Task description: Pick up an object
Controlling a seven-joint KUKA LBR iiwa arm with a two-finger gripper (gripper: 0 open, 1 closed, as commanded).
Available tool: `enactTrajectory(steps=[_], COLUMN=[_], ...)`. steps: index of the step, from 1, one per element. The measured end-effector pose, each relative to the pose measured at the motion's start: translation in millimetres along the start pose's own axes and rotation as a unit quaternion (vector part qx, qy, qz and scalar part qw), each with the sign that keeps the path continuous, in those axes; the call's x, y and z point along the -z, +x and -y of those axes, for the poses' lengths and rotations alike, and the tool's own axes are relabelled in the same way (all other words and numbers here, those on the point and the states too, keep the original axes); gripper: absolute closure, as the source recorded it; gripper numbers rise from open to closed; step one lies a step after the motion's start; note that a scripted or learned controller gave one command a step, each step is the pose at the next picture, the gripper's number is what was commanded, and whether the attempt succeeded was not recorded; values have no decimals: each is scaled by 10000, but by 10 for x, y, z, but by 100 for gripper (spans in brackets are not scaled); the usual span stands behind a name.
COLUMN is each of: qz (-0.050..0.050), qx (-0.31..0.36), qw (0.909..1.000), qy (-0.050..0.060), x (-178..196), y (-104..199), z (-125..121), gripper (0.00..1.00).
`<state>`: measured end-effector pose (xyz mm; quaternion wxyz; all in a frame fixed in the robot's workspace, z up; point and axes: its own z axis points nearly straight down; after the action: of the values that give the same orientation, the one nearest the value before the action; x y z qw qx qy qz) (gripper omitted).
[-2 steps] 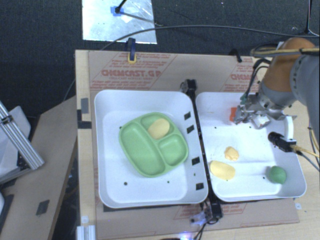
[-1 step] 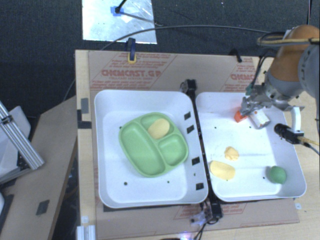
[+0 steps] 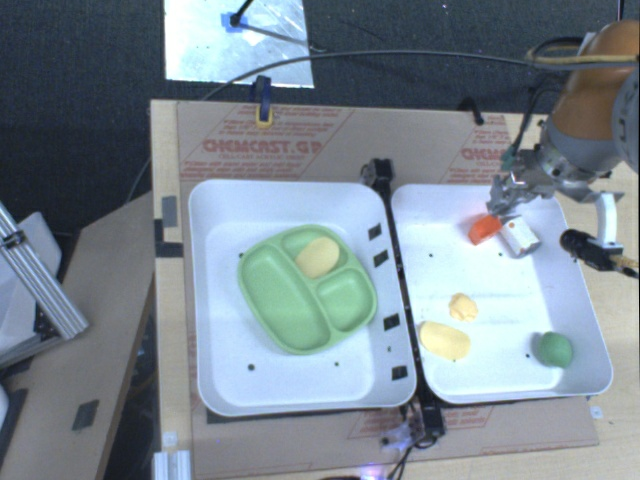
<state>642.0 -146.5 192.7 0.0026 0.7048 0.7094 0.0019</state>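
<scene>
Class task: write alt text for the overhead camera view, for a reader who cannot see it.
A grey and orange robot arm reaches from the right, its gripper just above an orange object in the right white bin, which also holds two yellow pieces and a green ball. The left bin holds a green divided tray bearing one yellow item.

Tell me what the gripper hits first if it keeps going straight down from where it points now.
Probably the orange object, which lies just below the gripper in the right bin; depth is unclear from this slanted view.
</scene>
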Motion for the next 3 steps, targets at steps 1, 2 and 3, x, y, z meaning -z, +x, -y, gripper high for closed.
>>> enactTrajectory(steps=[1, 2, 3], qz=[2, -7, -9], qx=[0, 9, 10], qw=[10000, 10000, 10000], qy=[-3, 22, 23], x=[464, 494, 566], y=[23, 455, 972], z=[40, 131, 149], gripper=[100, 100, 100])
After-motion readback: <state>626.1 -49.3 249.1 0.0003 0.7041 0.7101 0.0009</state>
